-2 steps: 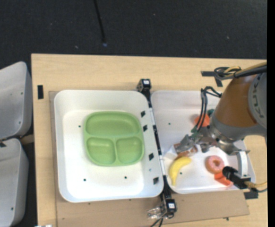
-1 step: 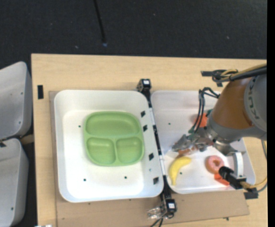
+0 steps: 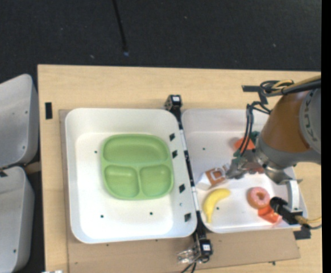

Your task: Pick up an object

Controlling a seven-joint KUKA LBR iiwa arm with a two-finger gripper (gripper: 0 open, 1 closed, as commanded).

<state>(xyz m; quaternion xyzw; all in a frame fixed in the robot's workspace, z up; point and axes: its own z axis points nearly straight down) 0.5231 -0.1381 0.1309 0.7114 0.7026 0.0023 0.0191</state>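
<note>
The arm [image 3: 288, 127], grey with an orange band, is reaching in from three o'clock and hanging over the right bin [image 3: 211, 124], its gripper [image 3: 234, 170] sitting low near the bin's middle, just beside a small orange-and-white packet [image 3: 215, 176] lying at its nine o'clock side; whether the fingers are spread or pressed together I cannot tell, since the wrist is covering them, and nothing is showing between them. A banana [image 3: 215, 201] is lying toward six o'clock of the gripper, close to the bin's near wall and to the divider between the bins, its long axis running slantwise from about seven o'clock up to one o'clock, the curve bowing toward the divider. A pink ring doughnut [image 3: 259, 197] is resting flat toward four o'clock of the gripper, with a red piece [image 3: 269, 213] touching it on the five o'clock side, tight against the bin's near corner. Another orange-red object [image 3: 244, 145] is peeking out at twelve o'clock of the gripper, partly hidden by the arm. The far left part of the right bin is offering bare white floor. The left bin [image 3: 83, 209] is holding a green divided tray [image 3: 137, 165] at its centre, with open floor all round it. Both bins are sitting on a pale wooden bench [image 3: 97, 84], and dark carpet [image 3: 154, 21] is lying beyond it at twelve o'clock
</note>
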